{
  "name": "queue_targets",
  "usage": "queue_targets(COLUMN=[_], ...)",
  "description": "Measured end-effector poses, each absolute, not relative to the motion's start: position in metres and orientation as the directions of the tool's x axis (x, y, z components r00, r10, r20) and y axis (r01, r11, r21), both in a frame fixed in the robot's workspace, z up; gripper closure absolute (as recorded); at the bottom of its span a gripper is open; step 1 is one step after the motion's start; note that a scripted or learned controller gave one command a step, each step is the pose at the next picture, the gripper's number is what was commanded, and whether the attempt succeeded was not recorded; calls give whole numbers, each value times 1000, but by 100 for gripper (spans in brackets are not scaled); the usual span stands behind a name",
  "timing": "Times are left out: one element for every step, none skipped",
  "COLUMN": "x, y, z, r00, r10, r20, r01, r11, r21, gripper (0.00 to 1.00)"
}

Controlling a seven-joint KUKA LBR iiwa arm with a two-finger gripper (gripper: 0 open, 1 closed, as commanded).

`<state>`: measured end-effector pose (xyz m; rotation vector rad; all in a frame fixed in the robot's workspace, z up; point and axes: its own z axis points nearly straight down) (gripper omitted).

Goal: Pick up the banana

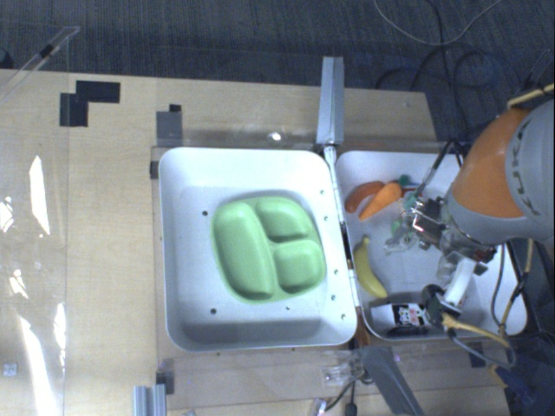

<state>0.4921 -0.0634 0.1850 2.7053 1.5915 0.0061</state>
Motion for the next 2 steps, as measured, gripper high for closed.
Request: queue_targets(x=[492, 491], y=[-63, -86], z=[185, 89], r00=[486, 605], r10=[874, 796], r20=[2, 8], r01=[874, 796], r11=[-486, -605], r21=[5, 8], gripper=[0, 0])
